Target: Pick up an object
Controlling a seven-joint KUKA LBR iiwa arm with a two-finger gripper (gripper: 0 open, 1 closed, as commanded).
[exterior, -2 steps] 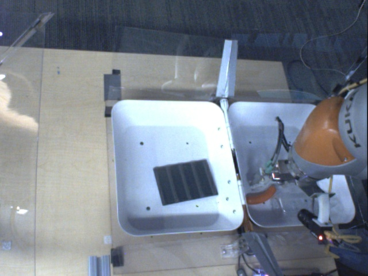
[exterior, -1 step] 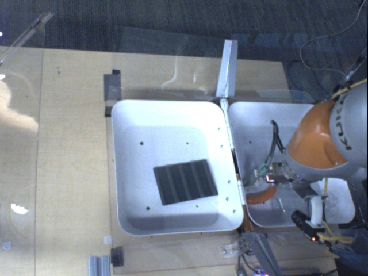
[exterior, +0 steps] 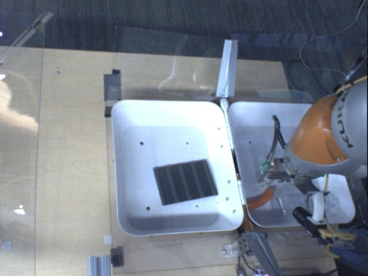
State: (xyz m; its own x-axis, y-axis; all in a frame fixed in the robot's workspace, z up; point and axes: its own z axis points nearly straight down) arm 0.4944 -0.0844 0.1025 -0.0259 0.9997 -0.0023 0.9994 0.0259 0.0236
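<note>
A pale wooden bench [exterior: 63, 171] carries two shallow white bins set side by side, their inner rims touching. The left bin [exterior: 123, 154] sits near the middle of the bench, the right bin [exterior: 247, 125] just beside it. Small black brackets [exterior: 112, 88] stand on the bench at the left bin's far and near left corners. A grey metal bar [exterior: 227, 68] lies on the bench behind the seam between the bins.

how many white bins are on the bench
2. The left bin holds a dark ribbed mat. The right bin sits against it, partly covered by the arm, with an orange object near its front-left corner.
</note>
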